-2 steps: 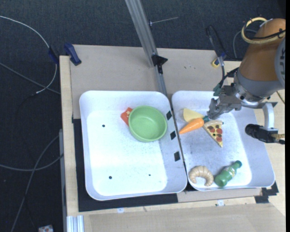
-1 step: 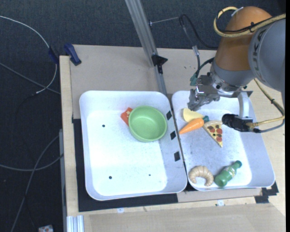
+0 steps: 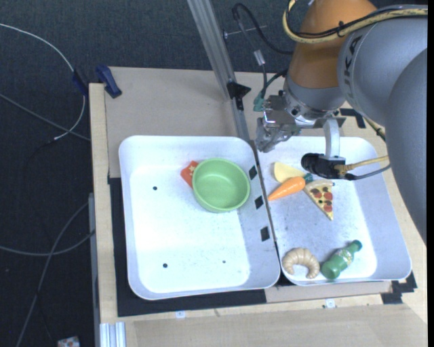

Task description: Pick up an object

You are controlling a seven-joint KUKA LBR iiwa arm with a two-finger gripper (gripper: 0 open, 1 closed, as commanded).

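end effector [image 3: 271,139], glossy round bowl [image 3: 220,184], tapered carrot [image 3: 287,188]

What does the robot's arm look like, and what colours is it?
The arm is fat, round and smooth grey, with a bright orange band near the wrist. Under that sits a metal gripper with thin black cables looping beside it.

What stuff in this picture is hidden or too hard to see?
- The red thing in the left bin: the green bowl hides most of it, so its kind is unclear.
- The yellow piece: partly under the carrot.
- The tool: too dark and small to make out its tips.
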